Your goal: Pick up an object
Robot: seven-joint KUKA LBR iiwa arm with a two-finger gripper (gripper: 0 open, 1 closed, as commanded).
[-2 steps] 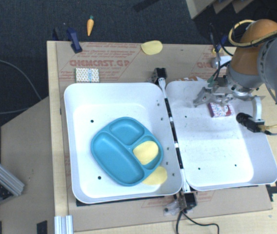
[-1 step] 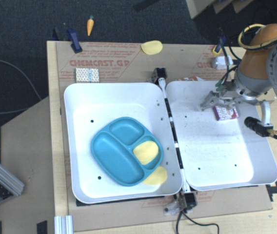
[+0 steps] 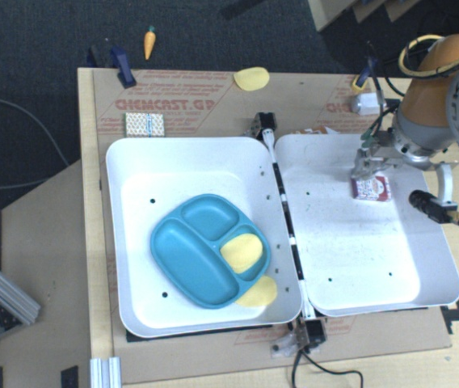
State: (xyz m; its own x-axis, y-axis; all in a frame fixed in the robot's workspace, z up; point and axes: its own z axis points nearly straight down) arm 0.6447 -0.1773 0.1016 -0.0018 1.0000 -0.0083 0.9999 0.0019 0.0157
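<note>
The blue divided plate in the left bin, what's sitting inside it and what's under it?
One yellow piece lies in a compartment of the blue plate. Another yellow piece pokes out from under its edge; the plate covers the rest of it.

The arm is cut off by the right edge. Beneath its wrist, the gripper covers the top of a small red-and-white packet — print too small to read. Left of that packet, the blue divided plate hides part of a yellow piece.
</note>
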